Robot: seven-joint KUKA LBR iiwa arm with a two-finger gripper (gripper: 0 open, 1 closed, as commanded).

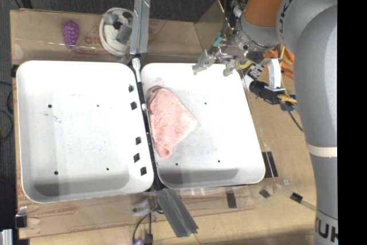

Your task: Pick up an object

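Note:
A crumpled pink cloth [168, 119] lies in the right bin [223, 140], against its left wall. My gripper [214, 66] hangs over the bin's back edge, up and to the right of the cloth and well apart from it. Its two grey fingers [202, 63] are spread, with nothing between them.
The left bin [74, 129] sits beside the right one, with a grey divider bar [139, 106] between them. Behind the bins on the bench rest a purple grape-like toy [70, 33] and a white coil of cable [116, 30]. The arm's bulk fills the right side.

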